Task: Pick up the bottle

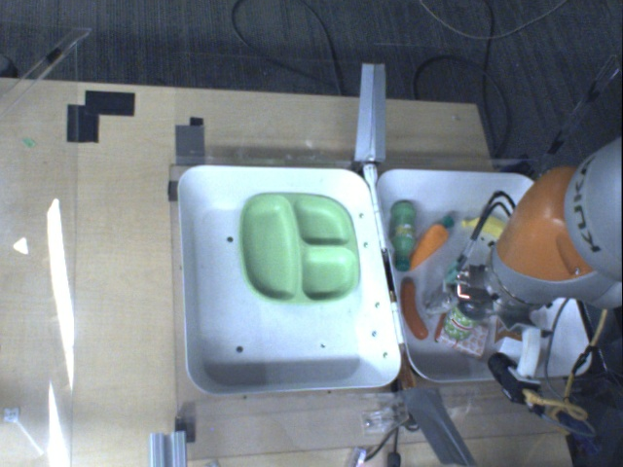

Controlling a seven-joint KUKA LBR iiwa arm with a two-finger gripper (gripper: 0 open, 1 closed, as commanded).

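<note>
I see a pale, matt wood-look worktop (88, 290), smooth glossy white plastic bins (209, 358), a matt green plastic tray (292, 246), and a clear, shiny bottle (463, 321).

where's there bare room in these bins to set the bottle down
Left bin: bare floor all around the green tray, widest in front of it and along the left wall. Right bin is crowded: bottle, carrot, sausage and packet lie close, with the arm over them.

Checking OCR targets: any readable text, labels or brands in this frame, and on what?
"KU": dark letters on the grey KUKA arm, cut off at the frame edge.
Label on the small clear bottle under the gripper: too blurred to read.
Green-capped bottle: no legible text.
</note>
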